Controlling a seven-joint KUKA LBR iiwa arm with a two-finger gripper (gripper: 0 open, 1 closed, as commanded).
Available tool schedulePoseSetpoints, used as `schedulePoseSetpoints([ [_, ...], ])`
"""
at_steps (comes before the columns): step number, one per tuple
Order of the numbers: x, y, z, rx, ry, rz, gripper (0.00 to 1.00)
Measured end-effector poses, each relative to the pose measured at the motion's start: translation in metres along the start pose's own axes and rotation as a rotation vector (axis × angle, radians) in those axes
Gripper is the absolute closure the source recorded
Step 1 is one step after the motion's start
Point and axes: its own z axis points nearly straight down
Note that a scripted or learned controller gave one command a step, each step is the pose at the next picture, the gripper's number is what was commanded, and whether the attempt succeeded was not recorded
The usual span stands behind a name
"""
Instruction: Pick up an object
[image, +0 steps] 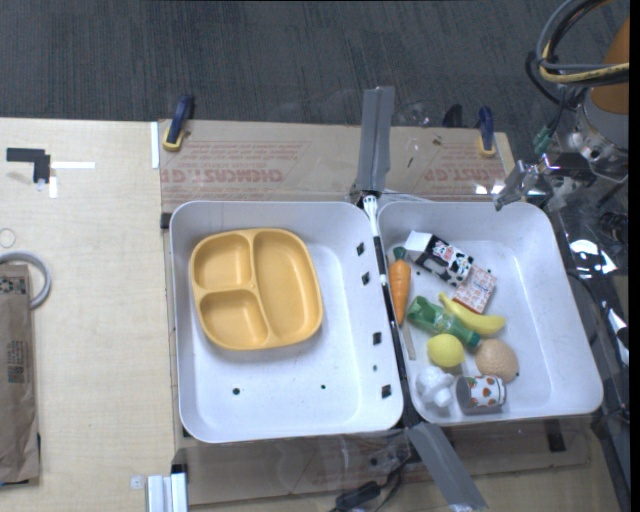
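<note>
While I cannot tell how the jaws stand, you should target the outlying carrot.

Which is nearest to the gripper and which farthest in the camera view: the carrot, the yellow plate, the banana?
Measured from the gripper, at the right bin's far right corner:
1. Banana, middle of the right bin.
2. Carrot, by that bin's left wall.
3. Yellow plate, in the left bin.

A blue clamp sits just beside my hand. Well away from it, a yellow divided plate lies in the farther bin.
</note>
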Motion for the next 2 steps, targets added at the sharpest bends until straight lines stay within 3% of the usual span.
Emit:
schedulePoseSetpoints([
  [1,0.047,0.006,-0.054,-0.002,-0.003,-0.208,0.00],
  [2,0.074,-0.008,0.079,-0.001,-0.001,-0.401,0.00],
])
